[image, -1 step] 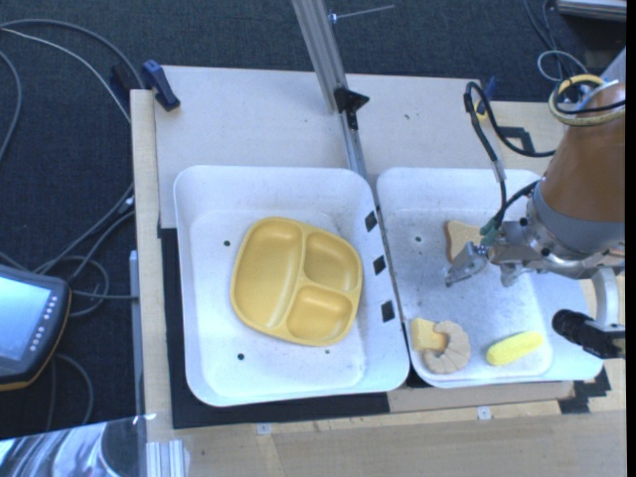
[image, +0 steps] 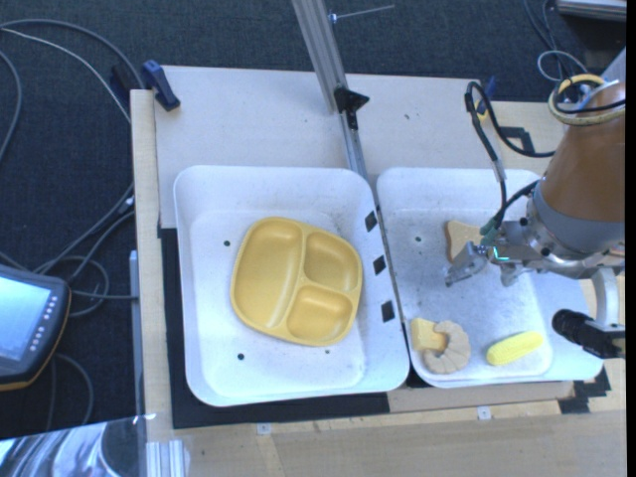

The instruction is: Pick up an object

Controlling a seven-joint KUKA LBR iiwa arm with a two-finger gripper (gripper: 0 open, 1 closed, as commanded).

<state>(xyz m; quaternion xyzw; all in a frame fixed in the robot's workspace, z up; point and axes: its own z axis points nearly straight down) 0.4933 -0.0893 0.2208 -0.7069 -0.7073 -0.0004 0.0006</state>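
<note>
Gripper (image: 475,264) over right bin (image: 397,266); finger state cannot be told.
Tan slice (image: 459,237) is seen at 11 o'clock; ridged yellow corn (image: 515,347) at 5.

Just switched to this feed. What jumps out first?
The yellow tray sits in the left bin. In the right bin, the gripper hangs beside a tan piece, with a corn cob and a pale pastry near the front edge.

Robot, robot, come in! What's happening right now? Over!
Gripper low in right bin, nothing seen held. Tan piece beside it. Corn and shell-shaped toy at near edge.
</note>
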